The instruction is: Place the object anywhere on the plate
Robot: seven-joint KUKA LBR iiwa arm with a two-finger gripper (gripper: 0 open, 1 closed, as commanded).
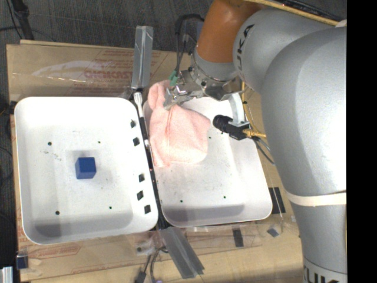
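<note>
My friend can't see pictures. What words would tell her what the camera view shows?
A grey robot arm reaches from the right, its end effector at the top edge of a pink cloth lying in the right white bin. A small blue cube sits in the left white bin.

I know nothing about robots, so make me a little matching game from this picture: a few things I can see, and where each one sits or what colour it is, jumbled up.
Things:
1. cube
2. cloth
3. band
4. end effector

Descriptions:
A. orange, above the wrist
B. pink, in the right bin
C. blue, in the left bin
D. at the cloth's top edge

Pairs: 1-C, 2-B, 3-A, 4-D
</note>
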